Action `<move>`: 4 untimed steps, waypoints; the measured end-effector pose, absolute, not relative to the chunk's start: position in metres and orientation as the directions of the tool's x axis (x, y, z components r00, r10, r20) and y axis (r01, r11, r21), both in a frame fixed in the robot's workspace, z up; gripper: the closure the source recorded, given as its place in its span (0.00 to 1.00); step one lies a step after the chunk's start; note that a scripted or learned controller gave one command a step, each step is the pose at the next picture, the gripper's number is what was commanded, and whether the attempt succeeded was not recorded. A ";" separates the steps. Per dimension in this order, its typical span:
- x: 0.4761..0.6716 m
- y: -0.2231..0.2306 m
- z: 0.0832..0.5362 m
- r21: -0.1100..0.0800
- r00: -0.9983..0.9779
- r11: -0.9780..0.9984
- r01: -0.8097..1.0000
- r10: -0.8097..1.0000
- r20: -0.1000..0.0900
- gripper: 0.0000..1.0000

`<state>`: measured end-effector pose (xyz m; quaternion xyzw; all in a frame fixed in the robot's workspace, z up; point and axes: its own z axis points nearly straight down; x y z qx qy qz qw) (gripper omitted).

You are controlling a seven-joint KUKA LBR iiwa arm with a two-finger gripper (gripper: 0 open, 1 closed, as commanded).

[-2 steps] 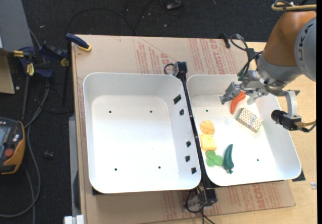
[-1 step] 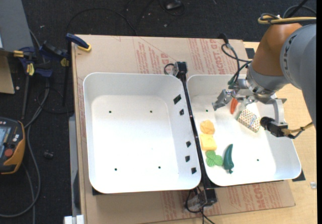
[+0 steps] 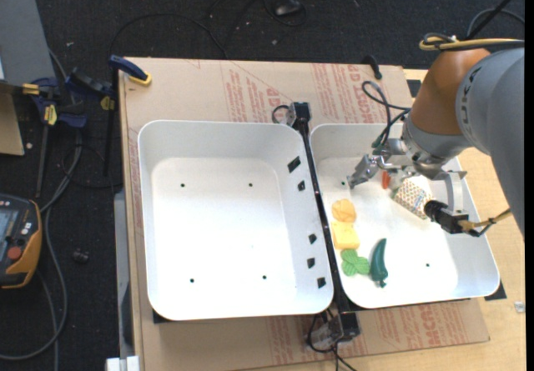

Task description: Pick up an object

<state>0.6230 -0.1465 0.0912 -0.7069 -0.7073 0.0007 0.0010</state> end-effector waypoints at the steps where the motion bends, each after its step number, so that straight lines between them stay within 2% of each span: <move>1: 0.624 -0.147 0.103 0.001 0.000 0.000 1.000 1.000 0.000 1.00; 2: 0.618 -0.152 0.150 0.004 0.000 0.000 1.000 1.000 -0.001 1.00; 4: 0.622 -0.153 0.231 0.003 0.000 0.000 1.000 1.000 -0.001 1.00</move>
